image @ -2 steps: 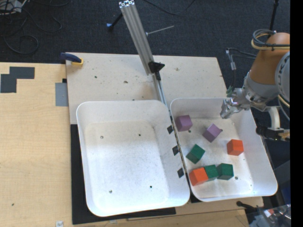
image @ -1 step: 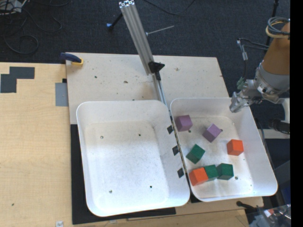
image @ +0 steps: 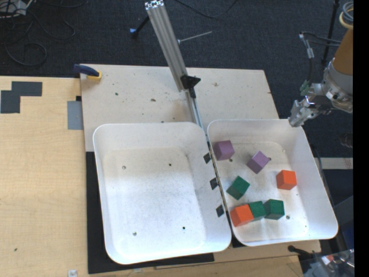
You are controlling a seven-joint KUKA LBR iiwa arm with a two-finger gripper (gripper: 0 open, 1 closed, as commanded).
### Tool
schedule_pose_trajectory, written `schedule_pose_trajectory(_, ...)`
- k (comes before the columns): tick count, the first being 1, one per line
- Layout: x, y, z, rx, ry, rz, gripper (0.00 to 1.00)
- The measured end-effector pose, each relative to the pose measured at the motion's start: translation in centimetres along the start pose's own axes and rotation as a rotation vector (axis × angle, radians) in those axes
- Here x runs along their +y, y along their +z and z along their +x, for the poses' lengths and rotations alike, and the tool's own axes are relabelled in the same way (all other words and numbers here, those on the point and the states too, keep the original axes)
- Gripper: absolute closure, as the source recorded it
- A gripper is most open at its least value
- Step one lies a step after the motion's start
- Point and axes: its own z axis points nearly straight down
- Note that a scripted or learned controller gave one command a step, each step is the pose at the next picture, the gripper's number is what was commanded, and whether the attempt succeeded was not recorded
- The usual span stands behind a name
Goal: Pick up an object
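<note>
Lowest in the right bin (image: 323, 203), an orange cube (image: 242, 214) touches two green cubes (image: 257, 210) (image: 274, 208); a third green cube (image: 238, 187), two purple cubes (image: 223, 150) (image: 259, 161) and another orange cube (image: 286, 179) lie apart. Gripper (image: 297, 115) hangs over that bin's upper right corner, holding nothing; jaw opening indeterminate. Left bin (image: 109, 212) adjoins.

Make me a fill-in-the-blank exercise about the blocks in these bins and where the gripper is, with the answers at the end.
1. All the blocks lie in the ____ bin.
2. The number of purple blocks is ____.
3. The lone orange block sits nearest the bin's ____ wall.
4. The gripper hangs over the bin's far ____ corner, holding nothing.

Missing words: right; two; right; right
</note>
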Motion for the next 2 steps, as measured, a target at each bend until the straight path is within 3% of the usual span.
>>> schedule_pose_trajectory(2, -3.0, 0.6, 10.7, 0.004, -0.001, 0.008, 1.0)
